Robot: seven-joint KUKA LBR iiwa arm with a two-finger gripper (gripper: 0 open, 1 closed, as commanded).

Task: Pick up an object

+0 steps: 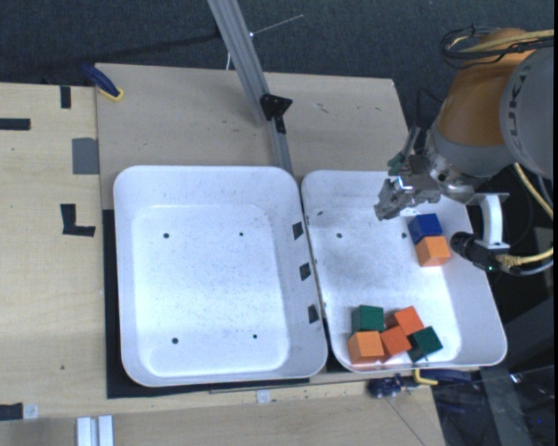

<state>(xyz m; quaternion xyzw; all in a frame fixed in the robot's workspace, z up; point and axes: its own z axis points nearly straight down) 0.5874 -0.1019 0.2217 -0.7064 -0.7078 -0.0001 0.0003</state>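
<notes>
In the right bin point(353, 258), a blue block point(425, 225) touches an orange block point(433, 250) near the right wall. At the bin's front lies a cluster: two green blocks point(367, 319) point(425, 342) and two orange blocks point(365, 345) point(407, 324), with another orange block point(395, 341) between them. My gripper point(391, 204) hangs over the bin's back part, just left of the blue block and above the bin floor. Nothing shows between its fingers.
The left bin point(209, 268) stands beside the right one, with small black clips along their shared wall. A grey metal pole point(246, 54) slants from the top down to the bins' back edge. The arm's orange band point(474, 110) fills the upper right.
</notes>
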